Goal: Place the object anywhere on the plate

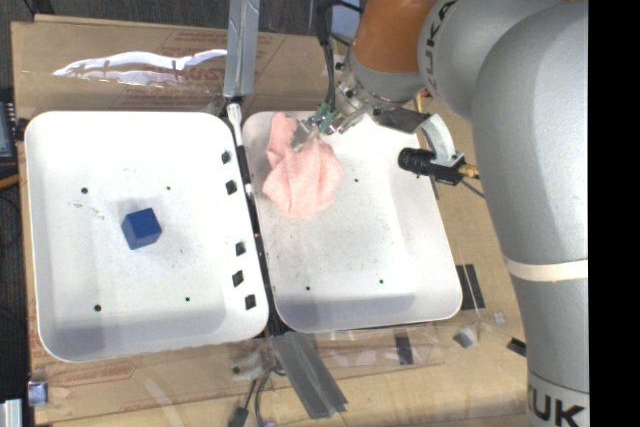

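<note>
At right bin's point(440, 285) far end, jaws point(318, 127) touch pink cloth's point(300, 173) top.

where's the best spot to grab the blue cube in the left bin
Grip the blue cube across two opposite flat side faces, coming straight down from above. It sits alone on the floor of the left bin, away from the walls, slightly rotated, so the gripper should probably turn to match its faces.

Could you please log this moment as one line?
pincer at pink cloth top | right bin | blue cube in left bin
</note>
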You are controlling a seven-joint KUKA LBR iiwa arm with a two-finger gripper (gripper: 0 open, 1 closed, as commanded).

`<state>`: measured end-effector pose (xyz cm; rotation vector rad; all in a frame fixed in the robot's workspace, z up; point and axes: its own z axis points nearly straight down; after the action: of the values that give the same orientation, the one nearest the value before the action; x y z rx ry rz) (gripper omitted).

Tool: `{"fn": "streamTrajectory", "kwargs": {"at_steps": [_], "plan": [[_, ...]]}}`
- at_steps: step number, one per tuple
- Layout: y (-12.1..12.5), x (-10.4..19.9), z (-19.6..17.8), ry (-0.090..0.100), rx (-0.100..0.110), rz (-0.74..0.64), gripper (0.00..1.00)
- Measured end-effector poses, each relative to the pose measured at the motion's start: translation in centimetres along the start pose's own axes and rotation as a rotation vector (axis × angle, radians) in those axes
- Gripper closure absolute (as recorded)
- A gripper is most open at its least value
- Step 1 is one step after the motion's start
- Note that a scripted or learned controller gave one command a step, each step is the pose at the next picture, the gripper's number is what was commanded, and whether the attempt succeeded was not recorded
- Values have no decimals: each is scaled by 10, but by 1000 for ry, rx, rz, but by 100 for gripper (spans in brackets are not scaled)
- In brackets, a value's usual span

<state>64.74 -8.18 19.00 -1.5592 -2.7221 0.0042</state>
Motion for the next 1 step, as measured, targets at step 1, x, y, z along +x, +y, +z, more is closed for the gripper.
{"fn": "streamTrajectory", "kwargs": {"at_steps": [1], "plan": [[1,1,-41,-2,-2,-8,100]]}}
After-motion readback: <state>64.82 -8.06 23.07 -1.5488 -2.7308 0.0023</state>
